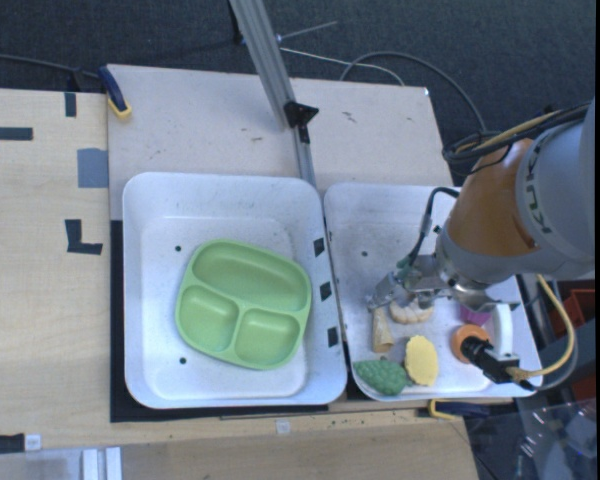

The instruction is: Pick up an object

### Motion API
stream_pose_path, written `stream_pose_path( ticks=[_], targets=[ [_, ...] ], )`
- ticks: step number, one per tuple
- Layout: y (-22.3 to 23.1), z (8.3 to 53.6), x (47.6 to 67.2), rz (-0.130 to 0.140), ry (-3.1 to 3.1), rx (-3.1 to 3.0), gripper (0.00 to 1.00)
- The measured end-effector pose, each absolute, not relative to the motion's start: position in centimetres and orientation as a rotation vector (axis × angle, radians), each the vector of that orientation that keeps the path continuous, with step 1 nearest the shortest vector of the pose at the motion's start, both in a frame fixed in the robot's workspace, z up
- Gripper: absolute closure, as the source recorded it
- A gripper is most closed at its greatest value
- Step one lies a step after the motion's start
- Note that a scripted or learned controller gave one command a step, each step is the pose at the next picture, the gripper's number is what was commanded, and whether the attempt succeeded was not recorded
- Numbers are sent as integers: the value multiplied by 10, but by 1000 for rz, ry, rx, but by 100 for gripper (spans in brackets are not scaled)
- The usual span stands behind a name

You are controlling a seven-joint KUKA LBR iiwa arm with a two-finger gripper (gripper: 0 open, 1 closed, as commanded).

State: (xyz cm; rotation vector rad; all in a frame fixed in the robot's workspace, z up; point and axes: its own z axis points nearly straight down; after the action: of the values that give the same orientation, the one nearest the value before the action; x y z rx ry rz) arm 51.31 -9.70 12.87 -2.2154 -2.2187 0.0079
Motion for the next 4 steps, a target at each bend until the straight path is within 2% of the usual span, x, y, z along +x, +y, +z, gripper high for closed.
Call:
stream_pose_path(
  ticks=[1,2,3,4],
  targets=[
    [-97,89,514,-2,-2225,-2224,0],
    [-96,99,514,-2,-2225,-2219,100],
    [-98,148,524,-2,-2224,-2221,100],
    [-100,209,519,-4,-2226,-2222,100]
  ],
)
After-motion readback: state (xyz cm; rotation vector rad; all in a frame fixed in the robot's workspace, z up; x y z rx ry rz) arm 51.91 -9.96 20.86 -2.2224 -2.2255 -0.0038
